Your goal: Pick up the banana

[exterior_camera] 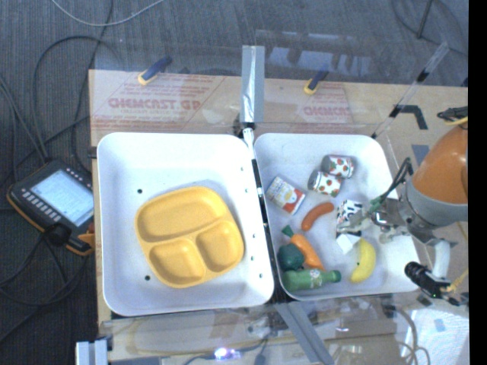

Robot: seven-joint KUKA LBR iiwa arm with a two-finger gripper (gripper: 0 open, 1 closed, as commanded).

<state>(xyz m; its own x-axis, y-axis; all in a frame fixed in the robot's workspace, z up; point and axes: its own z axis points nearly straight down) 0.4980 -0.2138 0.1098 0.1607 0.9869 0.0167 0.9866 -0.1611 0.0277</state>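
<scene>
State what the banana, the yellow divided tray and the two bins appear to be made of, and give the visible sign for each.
Banana: probably moulded plastic; flat, uniform yellow with no marks.
Yellow divided tray: looks like plastic; smooth moulded compartments with a soft sheen.
Bins: likely thin white plastic; rounded formed corners and a matte finish.

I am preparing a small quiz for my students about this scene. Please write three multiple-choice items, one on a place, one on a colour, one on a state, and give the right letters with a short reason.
1. Which bin holds the banana?
A. left bin
B. right bin
C. neither

2. What colour is the divided tray?
A. yellow
B. blue
C. black

3. How is the banana now?
A. lifted in the pincer
B. standing on the tray
C. lying on the bin floor

Answers: 1 B, it lies near the right bin's front right corner. 2 A, the tray in the left bin is yellow. 3 C, it rests flat, below the pincer.
</scene>
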